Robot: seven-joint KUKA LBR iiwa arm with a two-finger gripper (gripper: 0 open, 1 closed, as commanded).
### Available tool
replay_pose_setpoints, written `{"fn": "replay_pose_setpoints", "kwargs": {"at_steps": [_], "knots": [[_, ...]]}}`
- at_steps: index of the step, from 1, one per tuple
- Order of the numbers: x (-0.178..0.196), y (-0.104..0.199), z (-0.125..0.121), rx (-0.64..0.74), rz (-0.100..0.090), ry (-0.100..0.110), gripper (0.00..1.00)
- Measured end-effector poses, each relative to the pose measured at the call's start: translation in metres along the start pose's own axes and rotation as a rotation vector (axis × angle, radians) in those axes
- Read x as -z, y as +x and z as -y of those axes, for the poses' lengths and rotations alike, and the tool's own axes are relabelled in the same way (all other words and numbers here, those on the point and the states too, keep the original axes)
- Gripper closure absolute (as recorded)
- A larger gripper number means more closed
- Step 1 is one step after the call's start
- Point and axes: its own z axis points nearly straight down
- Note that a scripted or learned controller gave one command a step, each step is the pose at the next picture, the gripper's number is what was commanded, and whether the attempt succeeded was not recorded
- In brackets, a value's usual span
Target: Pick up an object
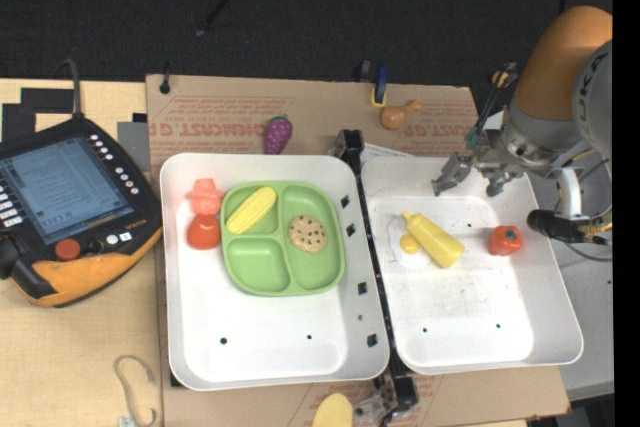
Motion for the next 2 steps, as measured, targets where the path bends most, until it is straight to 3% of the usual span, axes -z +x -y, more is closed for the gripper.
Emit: {"fn": "replay_pose_setpoints", "kwargs": {"at_steps": [1,2], "knots": [[-0.053,-0.008,0.002,-0.002,0.001,0.000,0.00],[-0.080,-0.004,0.001,0.002,0.001,-0.002,0.00]]}}
